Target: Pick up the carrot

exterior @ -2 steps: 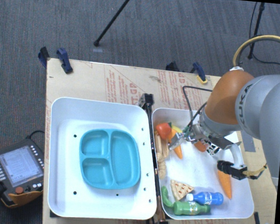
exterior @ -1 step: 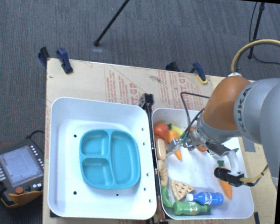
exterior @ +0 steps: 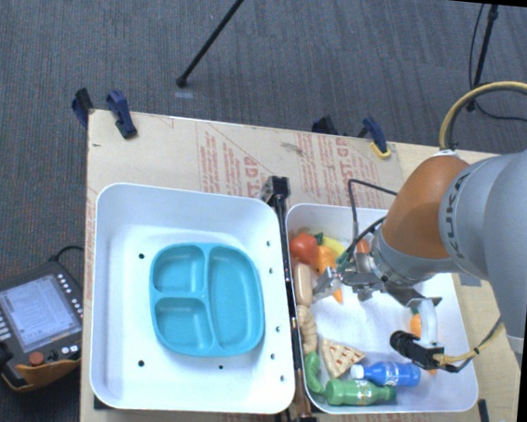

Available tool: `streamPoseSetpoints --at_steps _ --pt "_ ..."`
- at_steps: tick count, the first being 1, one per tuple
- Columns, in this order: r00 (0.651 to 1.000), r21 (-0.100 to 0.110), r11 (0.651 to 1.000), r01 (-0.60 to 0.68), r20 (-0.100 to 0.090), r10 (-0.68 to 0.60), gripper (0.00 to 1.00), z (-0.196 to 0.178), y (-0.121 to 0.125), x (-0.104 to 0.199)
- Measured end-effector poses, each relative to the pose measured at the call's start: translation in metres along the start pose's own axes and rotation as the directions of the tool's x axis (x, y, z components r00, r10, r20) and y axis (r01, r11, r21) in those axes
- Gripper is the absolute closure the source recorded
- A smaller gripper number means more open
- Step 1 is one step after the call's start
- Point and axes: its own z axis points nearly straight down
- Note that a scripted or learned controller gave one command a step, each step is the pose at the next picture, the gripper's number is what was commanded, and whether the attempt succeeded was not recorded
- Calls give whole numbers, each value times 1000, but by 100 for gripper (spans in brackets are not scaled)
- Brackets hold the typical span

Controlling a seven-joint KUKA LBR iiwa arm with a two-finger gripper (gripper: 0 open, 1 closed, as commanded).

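Note:
The gripper (exterior: 342,281) is low in the left half of the right bin (exterior: 463,315), with the grey arm and its orange band coming in from the right. Just under it an orange pointed piece pokes out, which looks like the tip of the carrot (exterior: 337,296); the gripper hides the rest. I cannot tell whether the carrot is held or merely lies beneath the gripper.
Crowded around the gripper are a red tomato (exterior: 304,247), a yellow piece (exterior: 333,245), a tan bun (exterior: 305,283), a pizza slice (exterior: 340,357), a blue bottle (exterior: 387,371) and a green bottle (exterior: 361,392). The left bin (exterior: 116,237) holds a blue divided plate (exterior: 207,298).

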Motion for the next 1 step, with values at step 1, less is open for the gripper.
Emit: streamPoseSetpoints --at_steps 1 --pt "1000 0 1000 -1 0 1 0 0 0 0"
